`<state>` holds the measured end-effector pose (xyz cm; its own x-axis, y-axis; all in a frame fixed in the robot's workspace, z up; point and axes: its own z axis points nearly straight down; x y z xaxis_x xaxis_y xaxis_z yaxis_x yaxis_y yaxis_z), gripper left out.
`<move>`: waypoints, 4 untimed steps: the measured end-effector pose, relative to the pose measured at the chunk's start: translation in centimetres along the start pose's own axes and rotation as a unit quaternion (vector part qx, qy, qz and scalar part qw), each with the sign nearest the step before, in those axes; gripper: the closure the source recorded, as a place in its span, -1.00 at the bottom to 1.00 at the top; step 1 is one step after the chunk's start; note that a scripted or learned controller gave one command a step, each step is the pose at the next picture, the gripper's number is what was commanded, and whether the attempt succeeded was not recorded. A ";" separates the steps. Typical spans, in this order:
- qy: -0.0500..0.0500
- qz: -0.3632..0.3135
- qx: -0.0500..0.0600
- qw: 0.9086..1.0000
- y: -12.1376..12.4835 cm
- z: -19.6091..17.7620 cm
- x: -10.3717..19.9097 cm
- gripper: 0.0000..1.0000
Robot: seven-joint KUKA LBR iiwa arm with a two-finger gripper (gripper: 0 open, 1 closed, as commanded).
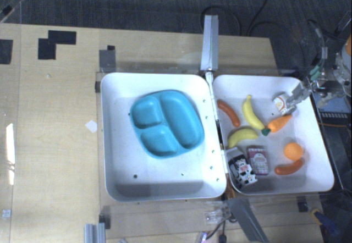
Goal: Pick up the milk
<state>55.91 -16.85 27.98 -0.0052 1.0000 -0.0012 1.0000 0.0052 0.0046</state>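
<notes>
The milk (242, 171) is a small carton with black and white cow patches. It lies on its side at the front left corner of the right bin (324, 167). A pink carton (258, 160) lies right beside it. My gripper (292, 102) hangs low over the far right part of the same bin, well away from the milk. Its tip is next to a small white and orange item (280, 103); I cannot tell whether it touches that item.
The right bin also holds two sausages (228, 112) (288, 167), a banana (253, 114), a yellow-green fruit (242, 136), a carrot (279, 123) and an orange (293, 151). A blue divided plate (166, 122) lies in the left bin (115, 143).
</notes>
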 end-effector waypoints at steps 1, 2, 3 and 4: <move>0.001 0.095 0.001 0.996 6.7 15.4 3.5 -1.00; 0.003 0.221 0.001 0.975 11.2 16.1 1.5 -1.00; 0.001 0.216 -0.004 0.976 11.4 14.9 1.5 1.00; 0.000 0.349 -0.001 0.937 11.1 15.9 1.6 1.00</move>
<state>67.05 -15.24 12.10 0.6504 0.7595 0.0030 0.7595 -0.6505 0.0050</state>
